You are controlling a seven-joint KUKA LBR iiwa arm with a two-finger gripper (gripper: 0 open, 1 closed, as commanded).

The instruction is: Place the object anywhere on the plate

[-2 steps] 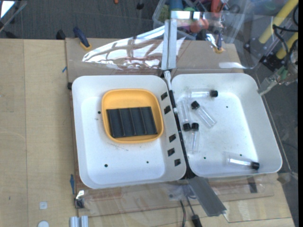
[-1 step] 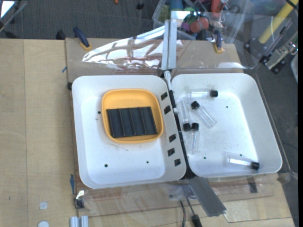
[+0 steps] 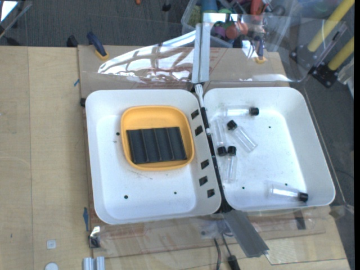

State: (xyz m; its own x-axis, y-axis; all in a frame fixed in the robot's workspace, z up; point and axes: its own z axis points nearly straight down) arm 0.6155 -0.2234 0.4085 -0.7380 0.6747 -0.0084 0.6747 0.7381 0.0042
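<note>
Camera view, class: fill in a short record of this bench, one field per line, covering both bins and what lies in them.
left bin: holds a yellow plate
plate load: a black ridged block lies on it
right bin: holds clear vials with black caps
vials near the divider: a cluster, one at
vial near the top, lying flat
vial apart from the others, near the lower right corner
task state: no vial on the plate yet

Robot lab: bench [image 3: 39,151], twin bins [image 3: 107,196] (clutter behind)
</note>
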